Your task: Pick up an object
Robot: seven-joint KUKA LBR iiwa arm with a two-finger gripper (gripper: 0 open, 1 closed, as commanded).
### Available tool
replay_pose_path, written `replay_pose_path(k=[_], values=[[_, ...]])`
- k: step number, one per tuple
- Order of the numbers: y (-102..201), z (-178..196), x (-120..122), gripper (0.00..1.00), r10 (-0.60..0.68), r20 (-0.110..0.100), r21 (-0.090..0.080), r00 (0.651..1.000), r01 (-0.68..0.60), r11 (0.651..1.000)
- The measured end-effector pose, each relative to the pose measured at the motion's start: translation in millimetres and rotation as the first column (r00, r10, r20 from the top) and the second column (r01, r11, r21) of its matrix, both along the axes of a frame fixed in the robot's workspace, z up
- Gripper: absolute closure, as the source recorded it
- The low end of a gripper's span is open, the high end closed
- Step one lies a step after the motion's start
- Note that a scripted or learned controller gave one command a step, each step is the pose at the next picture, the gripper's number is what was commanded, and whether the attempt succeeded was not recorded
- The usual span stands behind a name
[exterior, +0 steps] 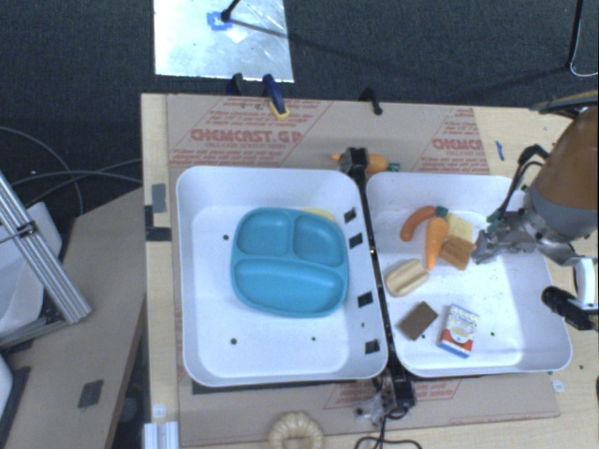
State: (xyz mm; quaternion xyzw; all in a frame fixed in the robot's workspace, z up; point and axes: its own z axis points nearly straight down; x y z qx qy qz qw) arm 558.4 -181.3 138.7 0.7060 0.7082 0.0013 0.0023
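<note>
As arm reaches in from right, gripper (pixel 485 247) sits low in right bin (pixel 524 354), just beside brown block (pixel 456 253). Finger state: cannot tell, too small. Block, carrot (pixel 436 238), sausage (pixel 418 222) cluster near bin's top, likely targets. Blue tray (pixel 288 260) lies in left bin (pixel 211 344), well apart.

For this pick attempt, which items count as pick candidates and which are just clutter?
Candidates, right bin: carrot, sausage, bread roll, toast, cheese, brown square, small box; gripper is beside the toast.

Lying about: blue tray, clamp, foil sheet.
</note>
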Motion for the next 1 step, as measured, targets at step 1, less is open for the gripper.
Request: replay_pose_path(k=[1], values=[[7.9,58.1,7.3,1.0,0.002,0.003,-0.001,1.0,-0.002,1.0]])
